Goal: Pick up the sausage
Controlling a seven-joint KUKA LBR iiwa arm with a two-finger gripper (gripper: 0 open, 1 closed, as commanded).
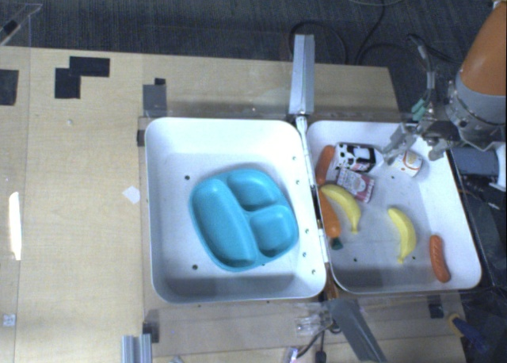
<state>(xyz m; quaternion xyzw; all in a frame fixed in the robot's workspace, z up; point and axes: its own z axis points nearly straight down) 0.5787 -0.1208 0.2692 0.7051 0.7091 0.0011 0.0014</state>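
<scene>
Dark grey carpet runs along the far side of the room, with a thin cable looping across it, and nearer to me sits the pale wooden table (79, 195) carrying two shallow white bins side by side. Biggest of what sits there is the left bin (170, 155), which holds a blue divided tray (242, 219) lying a little askew near its middle. Beside it, the right bin (463, 270) carries the smaller things. From the right comes the arm (485, 76), grey with its orange band, hanging over the far right corner of that bin. Its pincer (412, 141) hovers just above the bin's far edge, its two fingers spread apart with nothing between them, close to a small round white thing whose nature I cannot make out. Down in the bin, a white and pink packet (354, 173) lies near the far left. Two bananas follow: one (343, 204) by the left wall, another (404, 232) toward the middle. An orange carrot (329, 215) lies along the left wall. Last, the sausage (439, 258), reddish orange, rests near the bin's near right corner, well apart from the pincer.
</scene>
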